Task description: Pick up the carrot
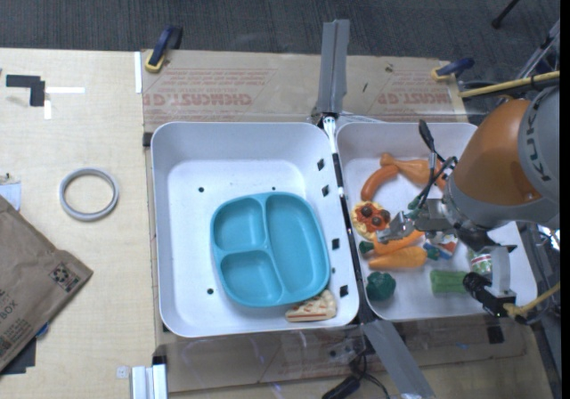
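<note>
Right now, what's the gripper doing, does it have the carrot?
Gripper: low in the right bin, at the carrot beside the pizza slice. Open or shut, holding or not: cannot be told.

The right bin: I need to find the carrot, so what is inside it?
In the right bin: the carrot at the gripper, a pizza slice, a curved orange piece, a dark green piece and a light green one. The arm covers the bin's right part.

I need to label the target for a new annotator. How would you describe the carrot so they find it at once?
Look in the right bin. Near its middle, below the pizza slice, lies the carrot, beside the end effector. It is the straight orange piece; the hot dog above is curved.
</note>
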Robot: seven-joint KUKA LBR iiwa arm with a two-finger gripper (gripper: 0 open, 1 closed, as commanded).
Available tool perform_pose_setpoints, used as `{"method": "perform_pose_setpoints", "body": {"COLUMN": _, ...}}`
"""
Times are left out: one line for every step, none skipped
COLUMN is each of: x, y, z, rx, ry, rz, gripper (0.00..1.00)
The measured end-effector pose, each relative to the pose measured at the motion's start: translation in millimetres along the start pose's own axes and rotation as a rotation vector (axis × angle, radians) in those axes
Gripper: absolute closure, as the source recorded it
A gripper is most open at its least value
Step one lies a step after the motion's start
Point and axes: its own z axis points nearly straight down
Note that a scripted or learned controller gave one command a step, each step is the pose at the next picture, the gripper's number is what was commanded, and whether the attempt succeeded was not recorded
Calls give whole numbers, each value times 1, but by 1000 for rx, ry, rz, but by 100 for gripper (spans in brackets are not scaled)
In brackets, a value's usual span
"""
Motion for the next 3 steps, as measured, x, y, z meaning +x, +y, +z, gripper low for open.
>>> {"method": "perform_pose_setpoints", "body": {"x": 4, "y": 19, "z": 3, "rx": 2, "ry": -7, "rz": 155, "gripper": 0}}
{"method": "perform_pose_setpoints", "body": {"x": 1, "y": 19, "z": -5, "rx": 2, "ry": -12, "rz": 157, "gripper": 100}}
{"method": "perform_pose_setpoints", "body": {"x": 1, "y": 19, "z": -5, "rx": 2, "ry": -12, "rz": 157, "gripper": 0}}
